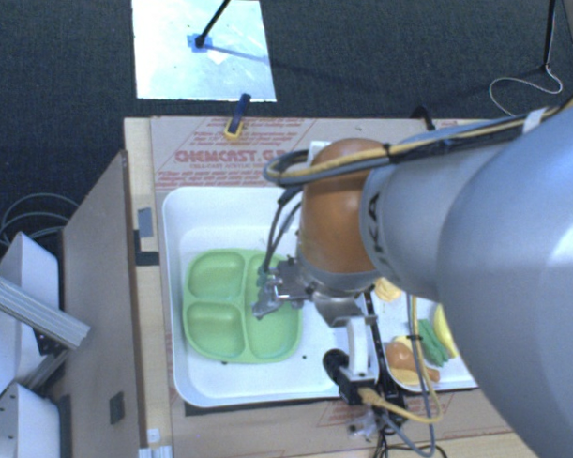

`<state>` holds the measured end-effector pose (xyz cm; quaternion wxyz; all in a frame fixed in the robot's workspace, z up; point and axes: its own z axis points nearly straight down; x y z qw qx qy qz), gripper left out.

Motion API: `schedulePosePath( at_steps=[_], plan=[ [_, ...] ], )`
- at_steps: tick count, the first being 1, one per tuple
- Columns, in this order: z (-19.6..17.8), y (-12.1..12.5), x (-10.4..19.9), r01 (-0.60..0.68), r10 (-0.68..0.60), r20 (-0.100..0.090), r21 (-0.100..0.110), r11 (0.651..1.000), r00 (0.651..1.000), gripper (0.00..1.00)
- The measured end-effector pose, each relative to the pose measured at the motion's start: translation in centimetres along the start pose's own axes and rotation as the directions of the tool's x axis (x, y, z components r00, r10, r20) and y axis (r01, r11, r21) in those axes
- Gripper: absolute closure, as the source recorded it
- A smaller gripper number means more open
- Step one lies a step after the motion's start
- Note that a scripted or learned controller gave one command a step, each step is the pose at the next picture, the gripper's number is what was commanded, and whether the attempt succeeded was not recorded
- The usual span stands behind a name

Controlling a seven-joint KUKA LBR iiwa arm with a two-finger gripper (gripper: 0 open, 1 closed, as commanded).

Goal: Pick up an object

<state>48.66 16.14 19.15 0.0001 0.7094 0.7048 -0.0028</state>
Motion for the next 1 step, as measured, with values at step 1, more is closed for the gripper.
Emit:
schedulePosePath(
  at_steps=[1],
  plan=[
    [-13.16, 2.52, 0.37, 0.011, -0.011, -0.009, -0.020, 1.000, 1.000, 0.00]
  ],
)
